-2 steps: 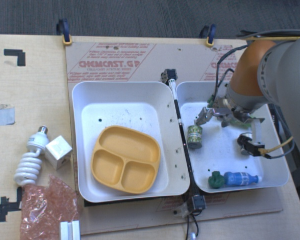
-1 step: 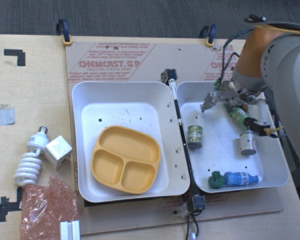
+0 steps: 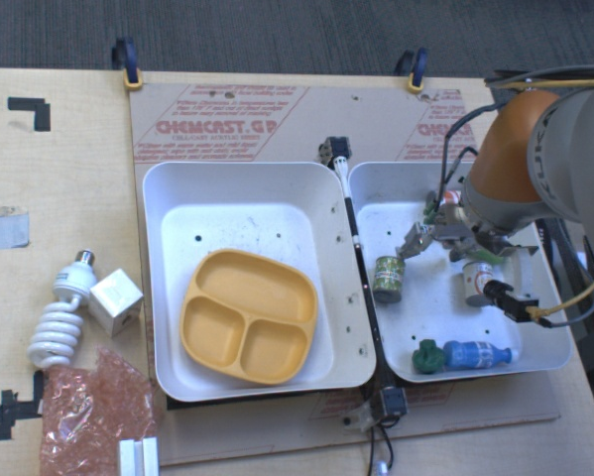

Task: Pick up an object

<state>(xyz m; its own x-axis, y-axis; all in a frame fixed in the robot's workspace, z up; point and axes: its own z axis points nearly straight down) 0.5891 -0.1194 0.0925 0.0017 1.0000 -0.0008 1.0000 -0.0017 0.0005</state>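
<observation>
My gripper (image 3: pixel 443 249) hangs over the middle of the right bin (image 3: pixel 534 365), open, with nothing between its fingers. One grey finger (image 3: pixel 414 242) points down-left toward a green can (image 3: pixel 387 278) lying near the bin's left wall, just short of touching it. A small silver-and-white jar (image 3: pixel 478 282) lies just below the gripper's right side. At the front of the bin a blue bottle (image 3: pixel 478 354) lies on its side, next to a dark green object (image 3: pixel 427 357).
The left bin (image 3: pixel 168 191) holds a yellow compartment tray (image 3: pixel 249 315). Left of the bins, on the bench, lie a spiral light bulb (image 3: pixel 60 320), a white cube (image 3: pixel 116 299) and a pink plastic bag (image 3: pixel 90 415). A black cable (image 3: pixel 564 310) loops beside the wrist.
</observation>
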